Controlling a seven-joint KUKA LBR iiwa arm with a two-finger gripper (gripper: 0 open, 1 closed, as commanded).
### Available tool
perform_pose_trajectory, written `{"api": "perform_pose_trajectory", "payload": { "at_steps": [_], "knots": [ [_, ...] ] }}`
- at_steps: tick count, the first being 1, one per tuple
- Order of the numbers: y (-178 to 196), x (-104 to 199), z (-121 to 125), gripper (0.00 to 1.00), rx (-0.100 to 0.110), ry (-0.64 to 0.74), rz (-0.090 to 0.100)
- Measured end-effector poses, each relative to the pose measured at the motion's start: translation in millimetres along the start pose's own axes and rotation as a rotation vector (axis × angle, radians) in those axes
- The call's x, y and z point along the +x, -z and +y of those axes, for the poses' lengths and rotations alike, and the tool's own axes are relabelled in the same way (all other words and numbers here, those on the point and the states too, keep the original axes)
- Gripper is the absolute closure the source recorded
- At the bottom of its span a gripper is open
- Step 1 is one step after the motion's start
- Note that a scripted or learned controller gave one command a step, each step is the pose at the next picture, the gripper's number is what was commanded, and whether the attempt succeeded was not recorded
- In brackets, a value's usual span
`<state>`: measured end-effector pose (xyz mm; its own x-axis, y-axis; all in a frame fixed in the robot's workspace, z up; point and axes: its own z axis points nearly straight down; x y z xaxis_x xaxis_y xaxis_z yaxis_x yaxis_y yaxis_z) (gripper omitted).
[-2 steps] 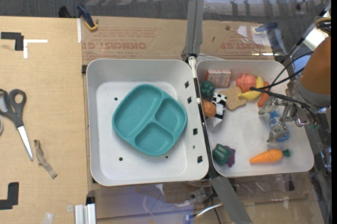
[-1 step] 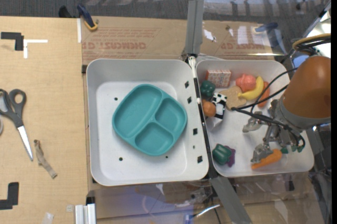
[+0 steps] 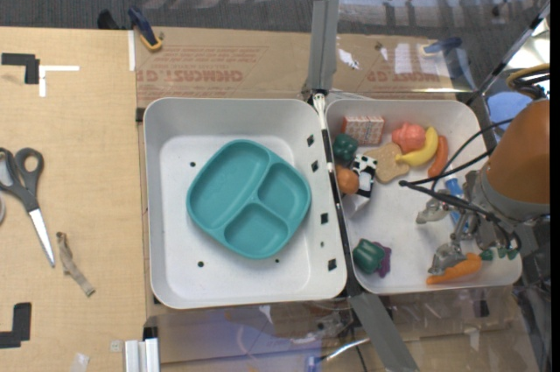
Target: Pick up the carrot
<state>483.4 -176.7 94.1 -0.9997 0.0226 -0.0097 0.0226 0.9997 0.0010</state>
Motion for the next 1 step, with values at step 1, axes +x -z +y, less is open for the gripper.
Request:
{"api": "perform_pose_trajectory", "payload": {
  "at_steps": [1],
  "knots": [
    [8.8,-1.3,0.4,1.0,0.002,0.005,-0.001]
  ]
}}
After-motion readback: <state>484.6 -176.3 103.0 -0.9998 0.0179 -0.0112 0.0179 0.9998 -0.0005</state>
